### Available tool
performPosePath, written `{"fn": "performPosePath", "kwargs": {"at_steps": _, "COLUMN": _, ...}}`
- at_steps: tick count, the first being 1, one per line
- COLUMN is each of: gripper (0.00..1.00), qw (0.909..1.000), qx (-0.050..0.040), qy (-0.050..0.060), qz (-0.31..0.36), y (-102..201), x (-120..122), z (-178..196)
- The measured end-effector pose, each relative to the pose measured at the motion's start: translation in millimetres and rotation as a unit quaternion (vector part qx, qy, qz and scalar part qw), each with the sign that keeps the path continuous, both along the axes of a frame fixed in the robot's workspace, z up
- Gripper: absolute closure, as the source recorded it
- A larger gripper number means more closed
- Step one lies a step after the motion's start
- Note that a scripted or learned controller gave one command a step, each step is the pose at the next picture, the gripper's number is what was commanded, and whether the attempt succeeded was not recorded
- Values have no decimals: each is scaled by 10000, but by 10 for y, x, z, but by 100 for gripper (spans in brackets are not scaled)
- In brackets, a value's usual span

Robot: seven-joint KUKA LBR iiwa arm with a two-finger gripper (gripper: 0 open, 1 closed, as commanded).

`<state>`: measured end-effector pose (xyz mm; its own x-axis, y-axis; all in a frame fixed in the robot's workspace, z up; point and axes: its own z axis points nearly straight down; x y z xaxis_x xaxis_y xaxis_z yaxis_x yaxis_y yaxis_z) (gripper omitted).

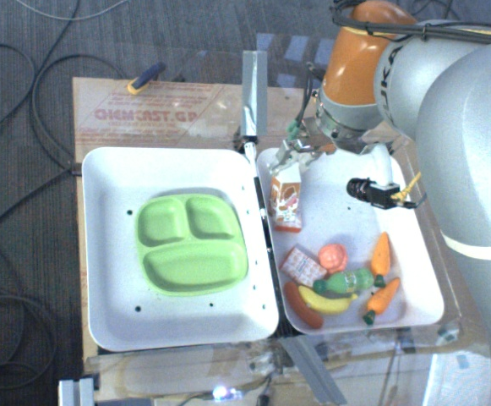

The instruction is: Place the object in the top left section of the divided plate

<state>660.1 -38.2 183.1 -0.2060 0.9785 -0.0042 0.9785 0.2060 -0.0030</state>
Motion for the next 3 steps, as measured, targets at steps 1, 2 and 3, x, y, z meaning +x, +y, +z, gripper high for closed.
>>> {"fn": "performPosePath", "kwargs": {"at_steps": 1, "gripper": 100, "qw": 9999, "qx": -92, "qy": -131, "qz": 46, "y": 421, "x": -813, "z": 84}}
{"fn": "performPosePath", "kwargs": {"at_steps": 2, "gripper": 100, "qw": 9986, "qx": -22, "qy": -69, "qz": 519, "y": 684, "x": -773, "z": 44}}
{"fn": "performPosePath", "kwargs": {"at_steps": 3, "gripper": 100, "qw": 9979, "qx": 21, "qy": 9, "qz": 651, "y": 1372, "x": -408, "z": -9}}
